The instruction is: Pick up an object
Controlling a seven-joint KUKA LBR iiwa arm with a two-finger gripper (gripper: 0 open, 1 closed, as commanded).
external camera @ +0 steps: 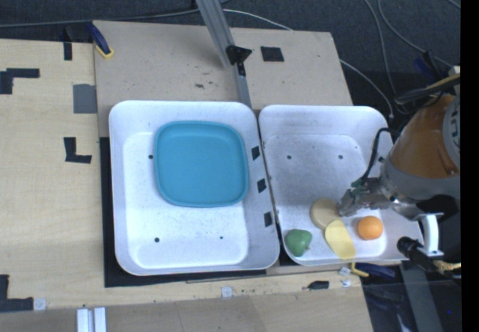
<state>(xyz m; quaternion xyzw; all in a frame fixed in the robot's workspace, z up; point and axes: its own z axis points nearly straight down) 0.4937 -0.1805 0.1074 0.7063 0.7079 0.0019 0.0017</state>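
Target candidates sit bunched in the right bin (314, 128) at its 5 o'clock corner: a tan disc (323, 212), a yellow piece (340, 239) touching it at its 5 o'clock, an orange ball (370, 229) just beside that, and a green piece (298, 241) at the bin's 7 o'clock edge. My gripper (350, 202) is low over the disc's 3 o'clock rim, likely because the cluster is where a blind grab has the best odds. Nothing visible between my fingers; open or closed, I cannot tell, too dark and small. The left bin (127, 173) carries a blue plate (200, 163) at centre. Bins rest on a scuffed wood bench (45, 173), with black cables (374, 9) on dark floor at 12 to 2 o'clock.
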